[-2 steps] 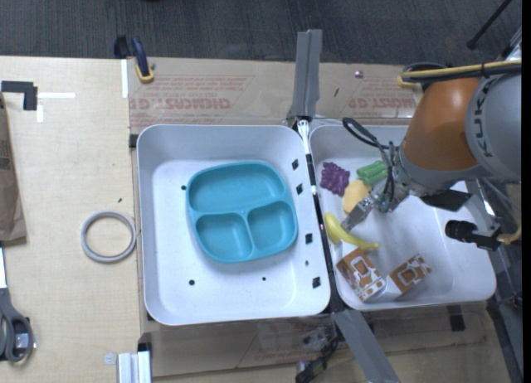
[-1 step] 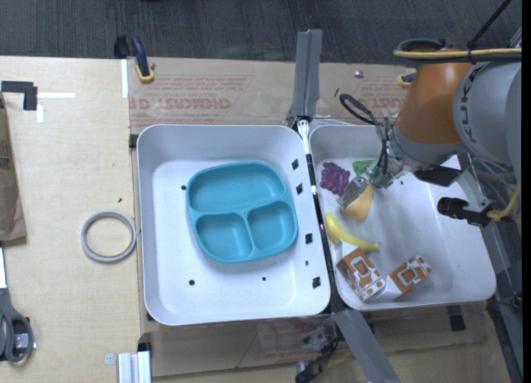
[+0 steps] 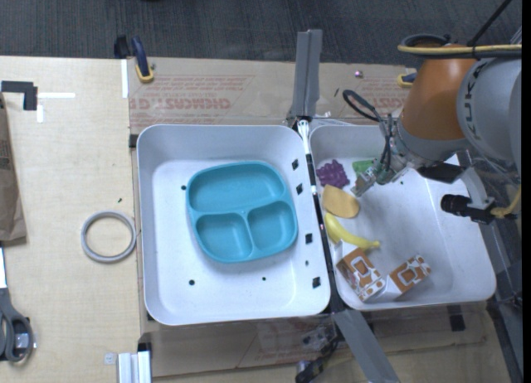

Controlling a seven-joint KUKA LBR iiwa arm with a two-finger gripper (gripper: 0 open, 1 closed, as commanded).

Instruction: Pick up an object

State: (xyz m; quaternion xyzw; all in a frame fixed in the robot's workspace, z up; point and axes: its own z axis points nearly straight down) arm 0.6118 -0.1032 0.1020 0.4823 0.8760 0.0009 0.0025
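Yellow banana: lies just below claw.
Claw state: cannot tell.
Advice: centre over banana, descend straight.

- A robotics lab or test cell: a grey industrial arm with an orange band reaches over a plywood bench.
- To the left of its gripper, two shallow white bins sit side by side in a metal fixture.
- Further left, tape roll, scissors and a clamp lie on the bench.
- Dark carpet beyond.
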